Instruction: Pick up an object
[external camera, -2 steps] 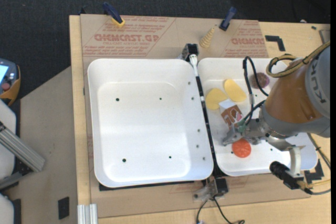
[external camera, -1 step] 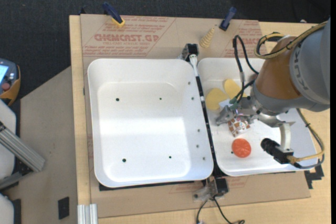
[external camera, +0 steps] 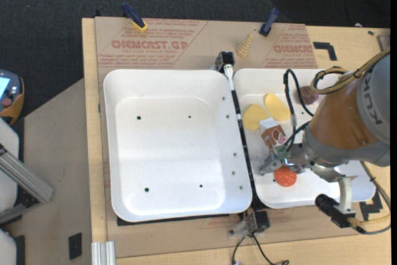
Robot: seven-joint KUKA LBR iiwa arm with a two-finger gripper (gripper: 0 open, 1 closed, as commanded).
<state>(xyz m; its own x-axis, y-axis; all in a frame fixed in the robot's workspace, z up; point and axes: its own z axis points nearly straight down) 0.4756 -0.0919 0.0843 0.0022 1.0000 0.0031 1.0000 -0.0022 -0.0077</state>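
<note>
I see the gripper [external camera: 277, 162] low in the right bin [external camera: 273, 195], just above an orange ball [external camera: 286, 178], beside a brown packet [external camera: 273, 134]; grip state: can't tell.

Two bins sit side by side on the bench [external camera: 93, 133]: the left bin [external camera: 124, 133] takes the middle of the frame, the right bin [external camera: 260, 189] the right side. In the right bin, two flat pieces [external camera: 267, 110] lie toward the top, a small packet [external camera: 273, 133] just below them, and a round object [external camera: 286, 178] lower still (just under the gripper [external camera: 277, 161]). Two clamps [external camera: 134, 17] sit at the bench's top edge.
</note>
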